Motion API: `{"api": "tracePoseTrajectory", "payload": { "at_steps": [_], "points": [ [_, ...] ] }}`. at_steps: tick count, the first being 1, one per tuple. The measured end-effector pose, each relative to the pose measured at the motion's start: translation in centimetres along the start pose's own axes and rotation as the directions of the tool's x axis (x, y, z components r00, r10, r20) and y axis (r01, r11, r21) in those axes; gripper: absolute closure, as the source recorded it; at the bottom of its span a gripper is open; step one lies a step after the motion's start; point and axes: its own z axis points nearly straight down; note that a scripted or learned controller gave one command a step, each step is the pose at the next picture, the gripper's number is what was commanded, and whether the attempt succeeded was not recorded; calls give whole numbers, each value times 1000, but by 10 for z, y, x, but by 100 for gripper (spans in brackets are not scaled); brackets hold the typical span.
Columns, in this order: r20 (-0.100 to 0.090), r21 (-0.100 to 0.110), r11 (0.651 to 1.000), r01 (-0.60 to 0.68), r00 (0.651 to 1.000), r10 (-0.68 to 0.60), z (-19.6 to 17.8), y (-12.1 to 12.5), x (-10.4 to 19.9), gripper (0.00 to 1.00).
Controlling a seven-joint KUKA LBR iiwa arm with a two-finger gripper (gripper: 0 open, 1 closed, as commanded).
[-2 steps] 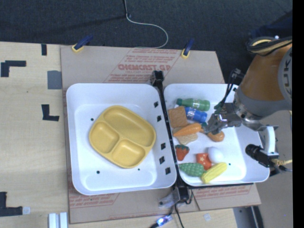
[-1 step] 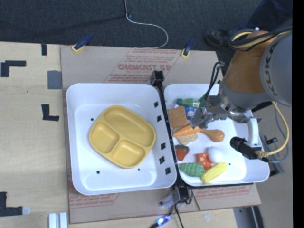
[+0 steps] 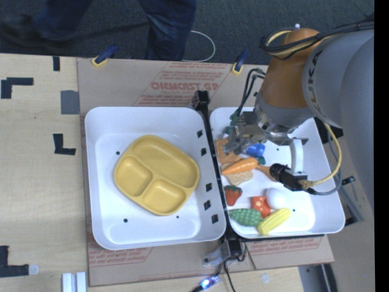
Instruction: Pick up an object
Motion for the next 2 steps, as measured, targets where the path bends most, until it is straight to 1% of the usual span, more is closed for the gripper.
{"api": "tracePoseTrajectory", "payload": {
  "at_steps": [1,2],
  "points": [
    [0,-2,1000,-2,1000,2,-21,22,23,100],
    [2,0,1000,-5,1000,5,-21,21,29,100]
  ]
}}
